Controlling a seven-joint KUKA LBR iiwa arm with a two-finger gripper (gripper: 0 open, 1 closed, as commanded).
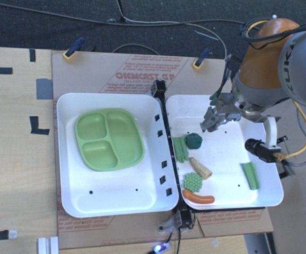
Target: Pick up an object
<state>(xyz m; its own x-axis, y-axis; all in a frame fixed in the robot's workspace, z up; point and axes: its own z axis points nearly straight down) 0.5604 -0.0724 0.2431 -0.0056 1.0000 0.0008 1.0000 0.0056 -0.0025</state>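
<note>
My gripper [210,124] hangs over the upper middle of the right bin [224,107], pointing down and left. A dark green round object [194,140] lies just below and left of it, with a gap between them. Beside that sits a light green ribbed piece [180,148] against the bin's left wall. Lower down lie a tan cone-shaped piece [200,168], a green bumpy ball [192,182] and an orange sausage [198,198]. A green stick [250,175] rests at the right side.
The left bin [68,157] holds a green divided plate [109,138]. A black divider with clips [164,142] runs between the bins. The arm's grey body and orange band [267,46] stand over the right bin's upper right corner, with cables trailing alongside.
</note>
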